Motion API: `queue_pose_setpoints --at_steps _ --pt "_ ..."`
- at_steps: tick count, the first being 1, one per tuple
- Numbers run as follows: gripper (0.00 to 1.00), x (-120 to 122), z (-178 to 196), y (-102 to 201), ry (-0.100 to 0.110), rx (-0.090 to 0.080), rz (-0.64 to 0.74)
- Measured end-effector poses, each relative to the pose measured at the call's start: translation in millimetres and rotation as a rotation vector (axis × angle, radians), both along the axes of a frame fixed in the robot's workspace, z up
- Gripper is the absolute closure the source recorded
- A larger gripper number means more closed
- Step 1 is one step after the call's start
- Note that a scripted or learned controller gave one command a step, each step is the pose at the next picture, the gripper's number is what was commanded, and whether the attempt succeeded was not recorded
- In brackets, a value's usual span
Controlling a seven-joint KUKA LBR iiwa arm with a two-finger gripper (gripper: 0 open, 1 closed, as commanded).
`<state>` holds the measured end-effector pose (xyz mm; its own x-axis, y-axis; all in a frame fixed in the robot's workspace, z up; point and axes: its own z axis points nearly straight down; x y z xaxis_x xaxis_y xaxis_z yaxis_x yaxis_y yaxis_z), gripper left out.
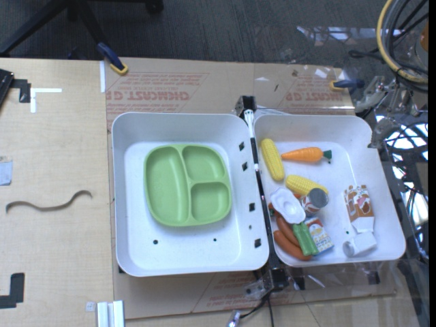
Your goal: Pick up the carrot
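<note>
Pick not begun yet: carrot lies flat at upper middle of right bin, just right of corn, claw state can't tell, next move needs descent w/ jaws straddling carrot.

An orange carrot with a green tip, yellow corn at its nine o'clock, a pale green plate, white bins.
</note>
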<state>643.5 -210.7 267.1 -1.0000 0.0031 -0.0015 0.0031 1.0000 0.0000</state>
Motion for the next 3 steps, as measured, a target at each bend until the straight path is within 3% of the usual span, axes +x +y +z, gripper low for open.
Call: queue_pose_setpoints --at_steps 1,2,3 --pt "0.0 9.8 -169.1 40.0 -0.002 0.0 -0.096" --pt "0.0 11.9 -176.2 74.8 0.0 0.0 -0.139" --pt "0.0 10.7 -177.0 84.5 0.002 0.0 -0.34"
